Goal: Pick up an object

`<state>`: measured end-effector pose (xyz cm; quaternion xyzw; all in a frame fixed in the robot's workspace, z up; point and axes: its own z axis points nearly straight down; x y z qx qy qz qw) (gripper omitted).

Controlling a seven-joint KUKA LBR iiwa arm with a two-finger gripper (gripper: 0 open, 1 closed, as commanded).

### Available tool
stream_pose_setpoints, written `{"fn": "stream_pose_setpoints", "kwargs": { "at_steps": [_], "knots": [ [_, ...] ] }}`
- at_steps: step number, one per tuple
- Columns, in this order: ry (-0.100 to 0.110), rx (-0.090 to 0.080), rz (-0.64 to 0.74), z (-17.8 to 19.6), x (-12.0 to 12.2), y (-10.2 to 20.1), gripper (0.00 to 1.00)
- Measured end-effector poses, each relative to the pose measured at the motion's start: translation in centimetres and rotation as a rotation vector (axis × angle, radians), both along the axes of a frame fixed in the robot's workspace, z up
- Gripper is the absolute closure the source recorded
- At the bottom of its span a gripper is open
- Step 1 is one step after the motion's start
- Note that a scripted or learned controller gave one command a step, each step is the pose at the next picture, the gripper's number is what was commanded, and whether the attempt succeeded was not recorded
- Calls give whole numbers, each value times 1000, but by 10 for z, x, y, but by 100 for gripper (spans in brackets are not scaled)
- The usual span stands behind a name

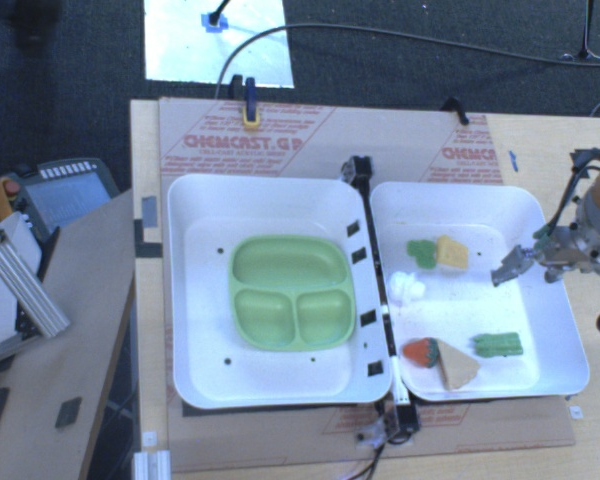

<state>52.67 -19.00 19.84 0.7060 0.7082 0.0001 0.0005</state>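
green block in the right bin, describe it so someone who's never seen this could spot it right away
Start at the right white bin, the one without the green tray. Go to its near right corner: the green block lies flat there, just right of a tan wedge. It is the only green piece with straight, boxy edges; the other green item, farther back, is small and rounded.

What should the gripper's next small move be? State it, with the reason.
Probably move left and toward the near edge, over the green block. The gripper sits above bare floor of the right bin with nothing between its fingers, and that block lies apart from the other pieces.
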Motion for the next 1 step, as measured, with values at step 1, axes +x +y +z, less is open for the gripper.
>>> {"fn": "stream_pose_setpoints", "kwargs": {
  "at_steps": [1],
  "knots": [
    [3, 1, -2, -51, -10, -3, 0]
  ]
}}
